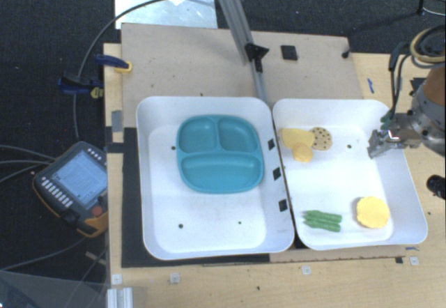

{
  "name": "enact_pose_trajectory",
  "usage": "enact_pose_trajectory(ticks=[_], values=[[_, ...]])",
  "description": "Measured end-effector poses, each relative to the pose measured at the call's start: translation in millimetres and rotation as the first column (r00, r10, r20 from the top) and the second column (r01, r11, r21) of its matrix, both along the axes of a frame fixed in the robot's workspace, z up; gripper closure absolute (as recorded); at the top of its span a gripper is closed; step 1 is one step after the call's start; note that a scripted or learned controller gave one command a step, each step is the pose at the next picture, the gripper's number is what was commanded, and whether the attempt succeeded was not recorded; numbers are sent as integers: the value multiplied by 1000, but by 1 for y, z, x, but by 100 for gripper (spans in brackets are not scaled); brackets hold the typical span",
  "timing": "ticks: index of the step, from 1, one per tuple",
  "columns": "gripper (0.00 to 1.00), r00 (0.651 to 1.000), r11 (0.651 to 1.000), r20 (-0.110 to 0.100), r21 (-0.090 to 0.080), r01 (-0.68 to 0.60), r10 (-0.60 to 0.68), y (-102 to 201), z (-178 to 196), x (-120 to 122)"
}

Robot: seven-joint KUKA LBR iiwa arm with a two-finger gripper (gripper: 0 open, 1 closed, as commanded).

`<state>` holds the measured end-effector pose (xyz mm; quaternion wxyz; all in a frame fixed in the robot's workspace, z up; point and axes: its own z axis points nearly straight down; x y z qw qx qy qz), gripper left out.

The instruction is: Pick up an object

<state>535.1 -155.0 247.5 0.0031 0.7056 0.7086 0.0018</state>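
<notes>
In the right bin [334,174] lie a yellow wedge-shaped piece [296,138] with a small yellow cylinder [302,154] in front of it, a speckled cookie [320,137], a green bean bundle [323,220] and a round yellow disc [373,212]. My gripper [385,141] hangs over the right bin's right rim, well to the right of the cookie and above the disc in the view. Nothing shows between its fingers.
The left bin [160,223] holds a blue divided plate [219,154]. A slanted metal pole [237,14] crosses the back of the bench. A teach pendant [73,185] lies off the bench to the left, with cables and clamps nearby.
</notes>
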Motion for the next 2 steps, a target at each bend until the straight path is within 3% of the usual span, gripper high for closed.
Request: enact_pose_trajectory(ticks=[2], values=[[100, 1000, 1000, -6, 4, -5, 5, 100, -23, 11]])
